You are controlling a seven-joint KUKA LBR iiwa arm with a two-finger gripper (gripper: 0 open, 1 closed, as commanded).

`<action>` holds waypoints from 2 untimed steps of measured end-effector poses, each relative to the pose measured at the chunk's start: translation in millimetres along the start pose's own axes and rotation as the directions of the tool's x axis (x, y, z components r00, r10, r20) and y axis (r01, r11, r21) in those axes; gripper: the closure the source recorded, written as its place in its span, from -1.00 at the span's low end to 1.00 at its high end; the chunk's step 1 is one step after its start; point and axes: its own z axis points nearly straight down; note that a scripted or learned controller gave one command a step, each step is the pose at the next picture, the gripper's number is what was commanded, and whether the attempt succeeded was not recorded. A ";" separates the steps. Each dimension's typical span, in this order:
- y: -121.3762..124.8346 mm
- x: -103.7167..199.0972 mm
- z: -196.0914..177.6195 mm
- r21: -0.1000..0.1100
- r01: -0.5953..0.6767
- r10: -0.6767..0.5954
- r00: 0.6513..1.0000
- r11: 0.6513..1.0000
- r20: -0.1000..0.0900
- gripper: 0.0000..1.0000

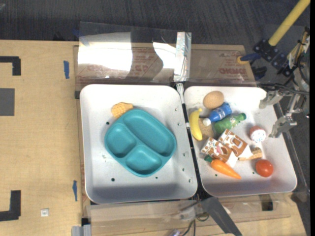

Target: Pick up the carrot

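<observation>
From my remote station I record the following, left to right. The left bin holds a teal divided plate, set at a slant near its middle. A yellow corn cob lies just beside the plate's upper left edge, touching or nearly touching it.

In the right bin, a banana lies along the left wall, roughly upright in the view. Above and to its right sits a tan egg. Just below the egg are a blue bottle and a green bottle, both lying on their sides and close together. Below them a small printed carton lies flat, brown and white.

The carrot rests on the bin floor in the lower middle of the right bin, just below the carton and touching or nearly touching its lower edge. It lies tilted, leafy end toward the upper left, tip pointing lower right. Nothing grips it.

To the right, a red tomato sits near the lower right corner, and a small red-and-white object lies above it.

The gripper stands at the right bin's right wall, well apart from the carrot. I cannot tell whether it is released or clenched; I see nothing in it.
</observation>
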 end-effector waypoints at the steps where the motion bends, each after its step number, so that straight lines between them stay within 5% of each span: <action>1: 12.1 70.3 77.0 -0.002 -0.027 0.027 1.000 1.000 -0.007 -1.00; 2: 50.7 68.0 161.8 0.000 -0.202 0.202 0.979 0.979 0.005 -1.00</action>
